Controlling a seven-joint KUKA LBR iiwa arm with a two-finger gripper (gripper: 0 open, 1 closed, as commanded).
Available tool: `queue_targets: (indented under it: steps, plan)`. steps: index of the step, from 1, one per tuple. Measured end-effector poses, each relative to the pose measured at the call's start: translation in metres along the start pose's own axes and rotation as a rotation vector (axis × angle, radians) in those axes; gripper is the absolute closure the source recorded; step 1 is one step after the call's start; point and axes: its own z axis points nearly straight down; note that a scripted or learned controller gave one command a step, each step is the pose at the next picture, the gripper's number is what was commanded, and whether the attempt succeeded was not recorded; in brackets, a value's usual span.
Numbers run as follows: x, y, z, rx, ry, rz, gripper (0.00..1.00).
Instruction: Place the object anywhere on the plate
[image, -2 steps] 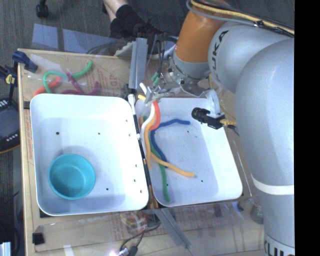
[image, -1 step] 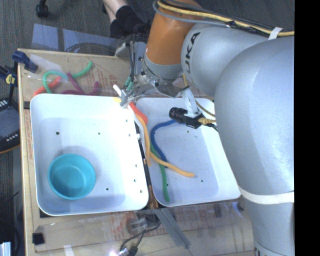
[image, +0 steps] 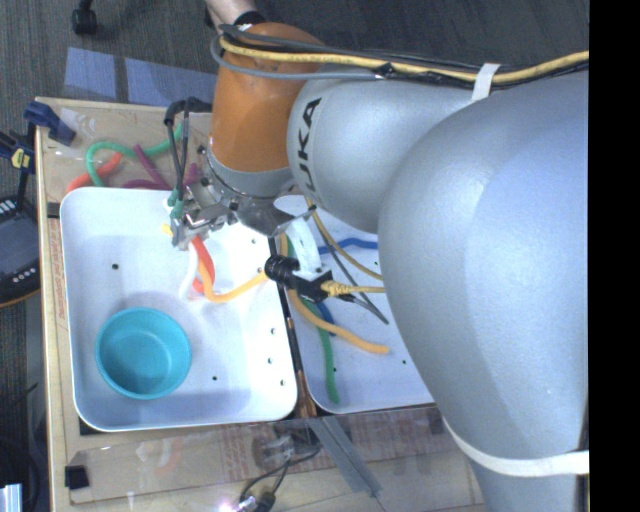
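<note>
Open floor of the left bin (image: 110, 240) around the blue plate (image: 144, 351); orange-and-yellow strip (image: 212, 280) just beyond.

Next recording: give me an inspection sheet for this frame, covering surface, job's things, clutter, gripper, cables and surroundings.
Surface: two shallow white bins, left bin and right bin, on a wooden bench.
Job's things: teal plate, bowl-like, in the left bin's near-left corner; orange and white strips below the gripper, apart from the plate.
Clutter: green, yellow and blue strips in the right bin; green and pink strips behind the left bin.
Gripper: gripper over the left bin's far side; grasp not clear.
Cables: yellow and black cables along the arm.
Surroundings: dark carpet beyond the bench.
</note>
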Motion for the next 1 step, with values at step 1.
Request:
queue_targets:
  steps: [1]
  plan:
    - [0.0719, -0.0412, 0.0385, 0.000, 0.000, -0.193, 1.00]
